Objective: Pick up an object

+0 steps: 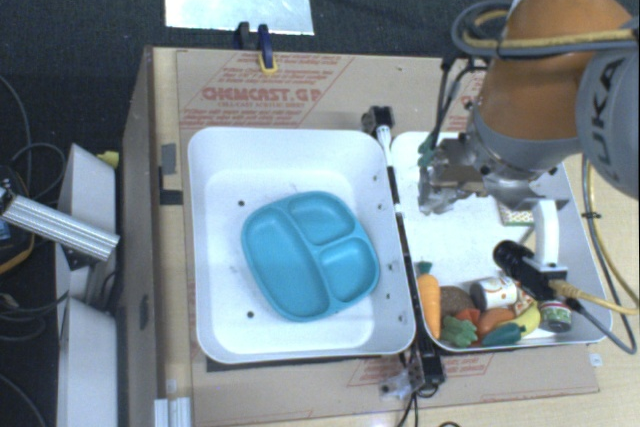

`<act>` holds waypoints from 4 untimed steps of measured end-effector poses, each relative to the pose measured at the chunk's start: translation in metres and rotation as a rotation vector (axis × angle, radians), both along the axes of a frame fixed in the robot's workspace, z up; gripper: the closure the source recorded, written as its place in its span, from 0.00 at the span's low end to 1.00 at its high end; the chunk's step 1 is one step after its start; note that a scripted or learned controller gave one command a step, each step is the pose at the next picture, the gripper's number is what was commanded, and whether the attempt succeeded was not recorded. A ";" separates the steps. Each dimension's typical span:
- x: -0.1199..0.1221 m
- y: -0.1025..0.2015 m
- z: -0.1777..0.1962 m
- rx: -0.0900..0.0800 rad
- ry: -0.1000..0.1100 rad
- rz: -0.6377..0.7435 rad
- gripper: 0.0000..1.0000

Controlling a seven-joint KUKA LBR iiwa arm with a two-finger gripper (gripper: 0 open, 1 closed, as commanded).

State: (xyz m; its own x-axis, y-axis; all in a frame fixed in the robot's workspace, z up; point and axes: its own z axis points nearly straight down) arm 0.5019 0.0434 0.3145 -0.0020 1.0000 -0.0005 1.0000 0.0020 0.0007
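Blue plastic comes first: a divided plate (pixel 310 255) with three compartments lies flat on the floor of the left bin (pixel 215 215). It sits a little toward that bin's right wall and is turned at an angle to the rim. We see both bins resting side by side on the bench (pixel 270 85), their inner walls touching.

Moving across into the right bin (pixel 455 250), we find the objects gathered along its near edge. A carrot (pixel 428 296) lies in the near left corner, just beside the wall shared with the left bin. Next to it is a brown lump (pixel 457 299), with a green piece (pixel 462 333) in front of that, against the near rim. Further right we make out a small can (pixel 495 293) lying on its side, an orange-red piece (pixel 496 319) below it, and a yellow piece (pixel 528 319) touching that one.

The gripper (pixel 437 200) hangs over the far left part of the right bin, above bare white floor and well apart from the pile at the near edge. We cannot tell whether it is open or closed. The arm (pixel 540 115) rises from it toward the right bin's far right corner, grey below its orange band.
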 end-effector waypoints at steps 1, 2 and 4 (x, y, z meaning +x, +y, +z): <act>0.000 0.063 -0.072 0.001 0.001 0.002 1.00; 0.014 0.088 -0.187 0.000 0.004 0.001 1.00; 0.107 0.165 -0.219 -0.023 0.061 -0.011 1.00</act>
